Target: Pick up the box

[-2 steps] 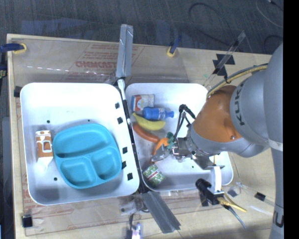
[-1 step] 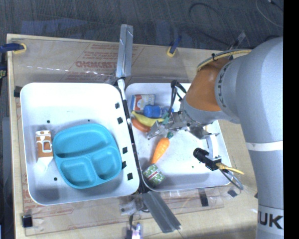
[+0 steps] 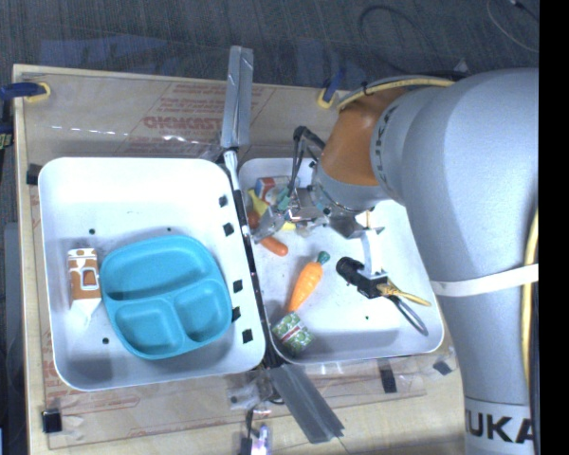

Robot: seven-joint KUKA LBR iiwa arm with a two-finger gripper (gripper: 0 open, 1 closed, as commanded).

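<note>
The box lies at the left of the frame in the left bin, beside the blue tray, its long axis running up-down. The gripper hangs over the right bin; its opening cannot be told.

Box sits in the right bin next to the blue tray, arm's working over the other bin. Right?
Not quite. The camera view shows the box in the left bin, beside the blue tray. The arm is over the right bin, as you said, among the small items there.
</note>
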